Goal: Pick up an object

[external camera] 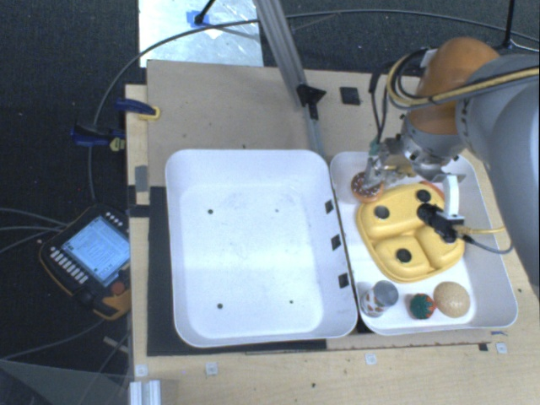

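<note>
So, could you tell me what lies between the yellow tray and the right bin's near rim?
In the camera view, three small things: a grey cup, a green-red ball and a tan egg.

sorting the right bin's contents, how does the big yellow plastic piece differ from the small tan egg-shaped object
The big yellow plastic piece is far larger than the small tan egg-shaped object. The yellow piece is flat and blocky with dark round spots; the tan object is smooth, rounded and plain. The yellow piece fills the bin's middle; the tan object sits near its front edge. Both lie in the right white bin.
</note>
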Tool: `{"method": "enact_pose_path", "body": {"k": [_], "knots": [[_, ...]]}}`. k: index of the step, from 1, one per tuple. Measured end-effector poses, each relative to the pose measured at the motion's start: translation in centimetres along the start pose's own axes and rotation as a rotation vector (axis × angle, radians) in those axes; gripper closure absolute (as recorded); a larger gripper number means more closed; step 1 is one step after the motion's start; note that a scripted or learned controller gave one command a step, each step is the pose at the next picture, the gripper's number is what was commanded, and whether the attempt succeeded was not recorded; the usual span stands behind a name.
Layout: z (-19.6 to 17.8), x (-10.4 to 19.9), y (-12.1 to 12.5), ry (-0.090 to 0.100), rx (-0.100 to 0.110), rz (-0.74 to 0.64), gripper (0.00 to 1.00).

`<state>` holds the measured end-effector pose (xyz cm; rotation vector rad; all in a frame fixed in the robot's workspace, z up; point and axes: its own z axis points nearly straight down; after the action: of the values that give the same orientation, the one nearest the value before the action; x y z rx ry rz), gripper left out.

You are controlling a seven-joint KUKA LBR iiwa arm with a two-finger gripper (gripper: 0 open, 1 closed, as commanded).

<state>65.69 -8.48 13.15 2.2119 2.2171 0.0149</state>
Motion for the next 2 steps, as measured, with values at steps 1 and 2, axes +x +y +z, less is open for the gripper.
{"method": "enact_pose_path", "body": {"k": [1, 2], "knots": [[-6.5, 0.2, 0.0, 0.0, 0.005, -0.003, 1.0], [-10.4, 0.2, 0.2, 0.0, 0.007, -0.003, 1.0]]}}
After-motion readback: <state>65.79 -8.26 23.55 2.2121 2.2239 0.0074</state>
